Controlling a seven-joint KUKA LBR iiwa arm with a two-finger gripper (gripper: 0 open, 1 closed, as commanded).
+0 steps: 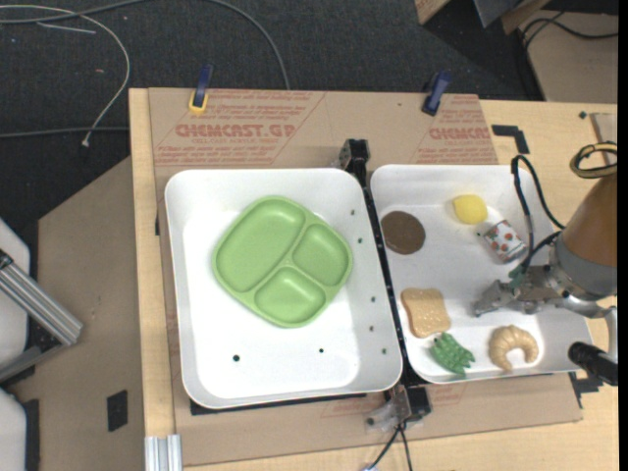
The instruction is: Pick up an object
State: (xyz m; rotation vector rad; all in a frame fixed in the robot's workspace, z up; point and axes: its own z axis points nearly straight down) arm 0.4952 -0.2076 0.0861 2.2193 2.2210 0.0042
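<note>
we judge the task not yet done: our end effector [491,300] hangs low in the middle of the right bin [432,180], its grey fingers look spread with nothing between them, and every object lies on the bin floor. inside that bin, the croissant [514,346] lies just below the end effector and the toast slice [426,312] to its left, both near. the small can [502,240], yellow lemon [470,209], brown disc [402,233] and green toy [452,353] crowd around, so a neighbour may be pushed.
</note>
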